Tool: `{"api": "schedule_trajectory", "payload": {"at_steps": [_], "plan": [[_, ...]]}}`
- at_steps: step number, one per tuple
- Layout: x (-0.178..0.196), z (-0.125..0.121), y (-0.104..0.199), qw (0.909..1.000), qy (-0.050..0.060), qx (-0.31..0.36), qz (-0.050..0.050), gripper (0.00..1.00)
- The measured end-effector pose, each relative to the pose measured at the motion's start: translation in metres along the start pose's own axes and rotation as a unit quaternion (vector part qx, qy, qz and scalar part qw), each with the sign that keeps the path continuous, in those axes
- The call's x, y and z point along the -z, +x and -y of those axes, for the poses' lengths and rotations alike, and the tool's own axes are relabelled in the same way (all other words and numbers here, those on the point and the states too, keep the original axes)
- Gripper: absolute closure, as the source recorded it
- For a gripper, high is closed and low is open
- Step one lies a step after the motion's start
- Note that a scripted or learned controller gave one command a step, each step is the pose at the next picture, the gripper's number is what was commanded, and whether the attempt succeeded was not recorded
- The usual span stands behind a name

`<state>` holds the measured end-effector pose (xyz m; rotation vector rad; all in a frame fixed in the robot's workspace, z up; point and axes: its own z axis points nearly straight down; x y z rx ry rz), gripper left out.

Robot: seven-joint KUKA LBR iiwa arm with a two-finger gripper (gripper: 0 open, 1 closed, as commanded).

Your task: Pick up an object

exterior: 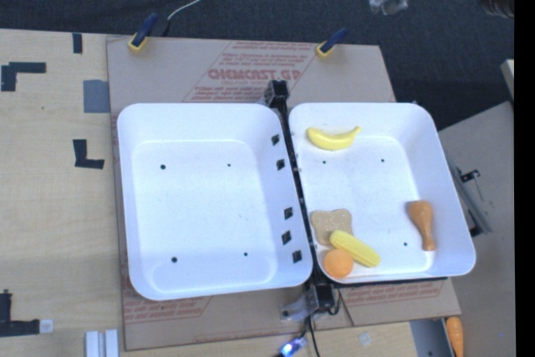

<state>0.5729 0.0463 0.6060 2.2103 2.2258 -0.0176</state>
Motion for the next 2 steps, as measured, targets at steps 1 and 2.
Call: {"api": "schedule_trajectory", "payload": {"at_steps": [1, 2], "plan": [[0.0101, -0.0002, 0.0000, 1.0000, 0.000, 0.000, 0.000, 1.00], [0.0198, -0.0005, -0.0003, 1.0000, 0.000, 0.000, 0.001, 1.00]]}}
